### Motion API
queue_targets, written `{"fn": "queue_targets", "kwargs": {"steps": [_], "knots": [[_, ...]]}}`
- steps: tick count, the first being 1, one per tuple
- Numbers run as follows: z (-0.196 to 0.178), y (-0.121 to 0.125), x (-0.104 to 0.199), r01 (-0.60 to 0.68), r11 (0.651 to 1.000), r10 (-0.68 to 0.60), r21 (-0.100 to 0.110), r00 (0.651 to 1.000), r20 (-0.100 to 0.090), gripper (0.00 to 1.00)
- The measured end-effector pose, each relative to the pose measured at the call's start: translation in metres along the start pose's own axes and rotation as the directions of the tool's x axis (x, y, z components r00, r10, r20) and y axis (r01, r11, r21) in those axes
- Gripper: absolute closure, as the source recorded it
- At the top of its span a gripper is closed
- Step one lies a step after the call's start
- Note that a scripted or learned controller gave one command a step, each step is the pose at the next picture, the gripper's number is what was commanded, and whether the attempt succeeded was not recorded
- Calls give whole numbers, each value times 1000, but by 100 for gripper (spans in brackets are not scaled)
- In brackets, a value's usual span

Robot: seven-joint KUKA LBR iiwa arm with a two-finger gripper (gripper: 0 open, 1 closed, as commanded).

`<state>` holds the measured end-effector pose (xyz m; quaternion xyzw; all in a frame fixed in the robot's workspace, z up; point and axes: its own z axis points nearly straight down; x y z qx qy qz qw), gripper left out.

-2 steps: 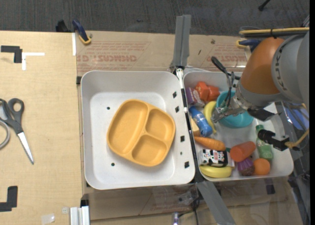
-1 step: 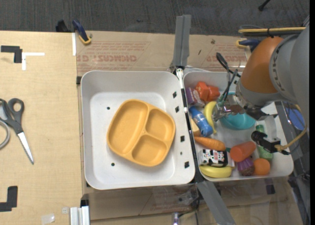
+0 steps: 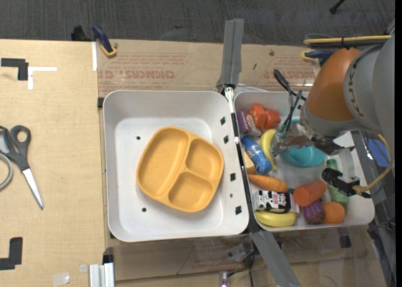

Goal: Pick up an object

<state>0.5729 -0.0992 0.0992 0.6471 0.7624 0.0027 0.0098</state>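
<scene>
The right bin (image 3: pixel 359 220) holds several toy foods: a teal bowl (image 3: pixel 306 156), a blue bottle (image 3: pixel 256 154), a carrot (image 3: pixel 269 183), a banana (image 3: pixel 276 218), a red-orange piece (image 3: pixel 264 117), a red pepper (image 3: pixel 309 193) and an orange ball (image 3: pixel 334 212). My gripper (image 3: pixel 286 139) hangs low over the bin's middle, between a yellow piece (image 3: pixel 269 144) and the teal bowl. The wrist hides what lies directly beneath it.
In the left bin (image 3: pixel 119 154) lies a yellow divided plate (image 3: pixel 181 169). Scissors (image 3: pixel 22 160) rest on the wooden bench at far left. A blue clip (image 3: pixel 103 40) sits at the cardboard's back edge. A grey divider (image 3: pixel 232 59) stands between the bins.
</scene>
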Motion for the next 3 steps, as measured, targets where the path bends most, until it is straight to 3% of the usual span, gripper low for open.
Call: {"fn": "queue_targets", "kwargs": {"steps": [3], "knots": [[0, 3, 0, -54, 999, 54, 0, 999, -1, 0]]}}
